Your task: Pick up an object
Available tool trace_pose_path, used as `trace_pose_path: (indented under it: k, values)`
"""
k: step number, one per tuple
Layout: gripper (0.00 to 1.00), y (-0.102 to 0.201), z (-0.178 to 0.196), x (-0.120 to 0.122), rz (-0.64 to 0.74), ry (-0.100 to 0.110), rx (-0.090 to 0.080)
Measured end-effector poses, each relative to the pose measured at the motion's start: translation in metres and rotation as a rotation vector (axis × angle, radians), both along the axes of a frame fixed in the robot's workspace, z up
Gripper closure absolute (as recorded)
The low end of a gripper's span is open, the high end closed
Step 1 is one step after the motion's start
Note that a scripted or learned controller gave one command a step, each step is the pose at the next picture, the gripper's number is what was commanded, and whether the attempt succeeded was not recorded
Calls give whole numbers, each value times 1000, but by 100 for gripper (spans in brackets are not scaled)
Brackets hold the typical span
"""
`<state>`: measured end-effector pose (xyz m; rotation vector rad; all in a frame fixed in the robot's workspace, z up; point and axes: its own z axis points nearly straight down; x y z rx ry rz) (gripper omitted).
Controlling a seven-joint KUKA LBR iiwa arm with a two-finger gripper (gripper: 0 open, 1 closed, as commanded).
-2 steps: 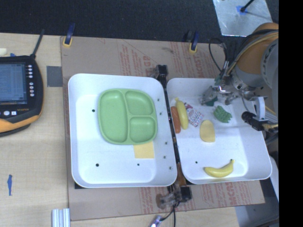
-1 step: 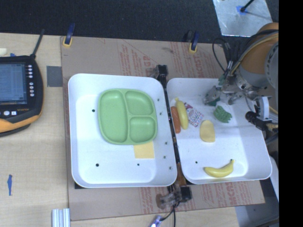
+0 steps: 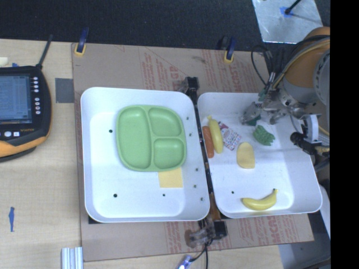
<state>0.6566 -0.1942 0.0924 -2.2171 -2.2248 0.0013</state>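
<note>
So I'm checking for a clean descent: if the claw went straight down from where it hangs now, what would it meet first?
Probably the bare floor of the right bin, just left of the green toy. The claw hangs near that toy, so it might graze it; depth is hard to judge from this slanted view.

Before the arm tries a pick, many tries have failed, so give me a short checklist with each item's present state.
1. Gripper over the right bin: ok.
2. Nearest target, the green toy, lying clear of its neighbours: ok.
3. Anything held in the jaws: cannot tell.
4. Banana away from the arm's path: ok.
5. Green divided plate sitting in the left bin, out of reach: ok.
</note>
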Motion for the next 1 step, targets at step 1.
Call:
trace_pose_path:
  k: [1]
  values:
    - [0,-1,0,0,0,-1,0]
